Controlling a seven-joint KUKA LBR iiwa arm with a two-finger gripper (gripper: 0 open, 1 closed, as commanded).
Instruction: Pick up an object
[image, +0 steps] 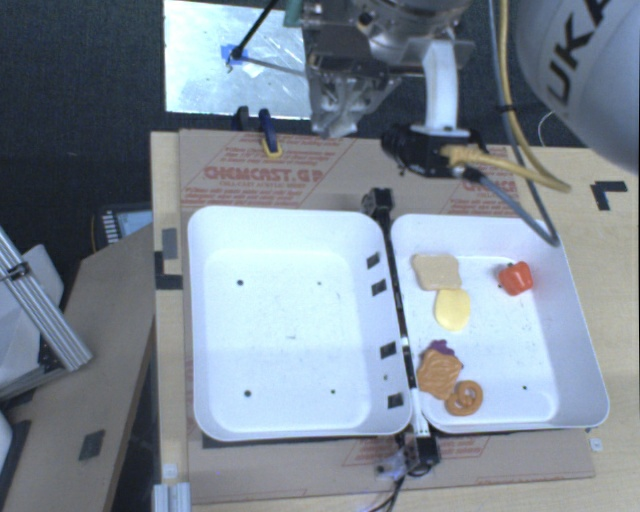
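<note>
Below the gripper you see two smooth, matt white plastic bins on a matt brown cardboard sheet. The gripper itself looks like dull grey metal. Behind it lies a shiny, reflective metal plate.

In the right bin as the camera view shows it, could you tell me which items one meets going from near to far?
Pretzel → orange-brown lump with purple bit → yellow piece → red pepper-like toy → tan slice.

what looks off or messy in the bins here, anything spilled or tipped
Nothing stands out. The right bin holds a tan slice, a yellow piece, a red piece, an orange lump and a pretzel, all lying inside its rim. The gripper sits beyond the bins, above the bench.
</note>
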